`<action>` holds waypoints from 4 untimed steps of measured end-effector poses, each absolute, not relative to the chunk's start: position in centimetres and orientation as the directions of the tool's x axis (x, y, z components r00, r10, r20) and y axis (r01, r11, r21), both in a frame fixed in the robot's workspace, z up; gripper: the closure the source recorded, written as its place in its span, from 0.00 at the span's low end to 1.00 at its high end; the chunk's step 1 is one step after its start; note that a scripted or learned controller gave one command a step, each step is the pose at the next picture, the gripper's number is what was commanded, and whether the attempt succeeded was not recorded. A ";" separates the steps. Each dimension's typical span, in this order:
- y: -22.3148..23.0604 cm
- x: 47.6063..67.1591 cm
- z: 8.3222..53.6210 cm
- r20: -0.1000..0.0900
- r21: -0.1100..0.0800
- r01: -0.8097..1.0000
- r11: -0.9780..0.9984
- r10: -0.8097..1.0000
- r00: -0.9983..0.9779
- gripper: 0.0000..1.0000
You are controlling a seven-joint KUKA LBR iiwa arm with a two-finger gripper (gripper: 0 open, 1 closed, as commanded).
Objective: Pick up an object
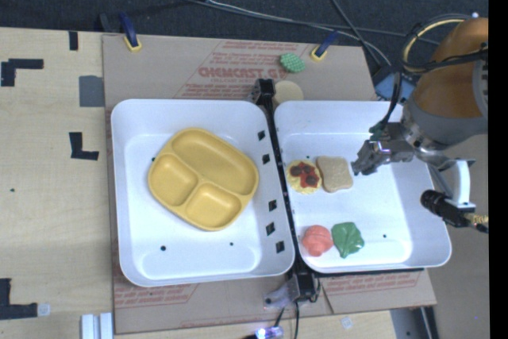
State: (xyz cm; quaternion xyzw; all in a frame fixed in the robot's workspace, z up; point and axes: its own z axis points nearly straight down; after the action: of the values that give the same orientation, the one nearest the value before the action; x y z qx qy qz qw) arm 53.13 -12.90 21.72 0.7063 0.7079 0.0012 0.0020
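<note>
In the right bin (397,250) lie a tan bread slice (335,174), a small pizza-like piece with red topping (304,176), an orange-red round fruit (317,240) and a green leafy piece (348,239). My gripper (367,159) hangs over the right bin, just right of the bread slice and apart from it. Nothing shows between its dark fingers.
A yellow divided plate (203,177) lies in the left bin (135,250). A green dotted object (292,62) rests on the cardboard behind the bins. The arm's grey body and orange band (454,75) cover the right bin's far right corner. Cables run across the dark floor above.
</note>
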 end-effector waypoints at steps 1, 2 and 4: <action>-13.2 54.2 27.1 -0.001 0.005 1.000 0.002 1.000 -0.002 1.00; -13.2 54.3 29.4 0.000 0.001 1.000 0.001 1.000 -0.001 1.00; -3.9 57.0 26.1 0.000 -0.002 1.000 0.005 1.000 -0.005 1.00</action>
State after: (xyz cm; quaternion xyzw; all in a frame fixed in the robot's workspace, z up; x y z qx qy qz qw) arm 57.02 -3.92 26.13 0.7053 0.7089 -0.0008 -0.0006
